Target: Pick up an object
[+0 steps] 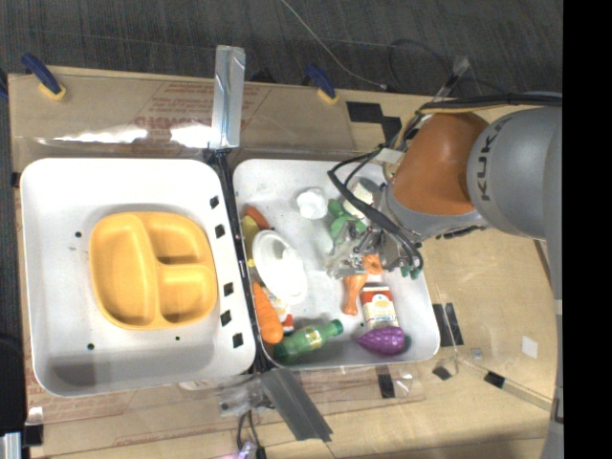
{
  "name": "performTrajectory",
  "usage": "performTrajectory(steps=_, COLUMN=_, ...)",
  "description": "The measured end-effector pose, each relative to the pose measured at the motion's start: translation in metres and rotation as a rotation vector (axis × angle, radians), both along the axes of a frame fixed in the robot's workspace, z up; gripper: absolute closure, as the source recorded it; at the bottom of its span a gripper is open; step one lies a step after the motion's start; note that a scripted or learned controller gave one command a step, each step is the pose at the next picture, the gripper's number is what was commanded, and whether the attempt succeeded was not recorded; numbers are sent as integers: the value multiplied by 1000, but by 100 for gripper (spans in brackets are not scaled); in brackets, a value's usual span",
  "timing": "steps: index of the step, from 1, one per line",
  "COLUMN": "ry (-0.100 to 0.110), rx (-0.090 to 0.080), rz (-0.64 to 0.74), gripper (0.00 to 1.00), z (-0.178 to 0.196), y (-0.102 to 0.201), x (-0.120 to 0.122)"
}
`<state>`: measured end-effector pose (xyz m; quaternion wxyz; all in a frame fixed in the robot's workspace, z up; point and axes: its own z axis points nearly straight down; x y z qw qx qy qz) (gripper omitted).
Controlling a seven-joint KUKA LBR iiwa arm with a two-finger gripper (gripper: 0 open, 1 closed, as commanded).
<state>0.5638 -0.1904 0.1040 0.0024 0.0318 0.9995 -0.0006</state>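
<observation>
The grey KUKA arm (512, 165) reached in from the right of the camera view, its broad orange band (432, 165) sitting just above the wrist. Black cables looped around the wrist, and the metal two-finger gripper (356, 259) pointed downward and to the left, low beneath it.

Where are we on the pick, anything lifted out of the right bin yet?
Done: the grey arm with the orange band has reached over the right white bin, its gripper low among the clutter. In hand: nothing visibly gripped; the view is too cluttered to tell. Left: grasp and lift; the purple grape bunch, green bottle and orange carrot lie in the bin.
</observation>
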Motion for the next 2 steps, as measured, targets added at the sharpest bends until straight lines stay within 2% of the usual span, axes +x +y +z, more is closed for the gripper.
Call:
performTrajectory(steps=1, ry=-9, rx=-1, rz=-105, gripper=100, z=181, y=27, x=43)
performTrajectory(steps=2, ry=8, rx=2, rz=94, gripper=100, z=96, y=20, x=35)
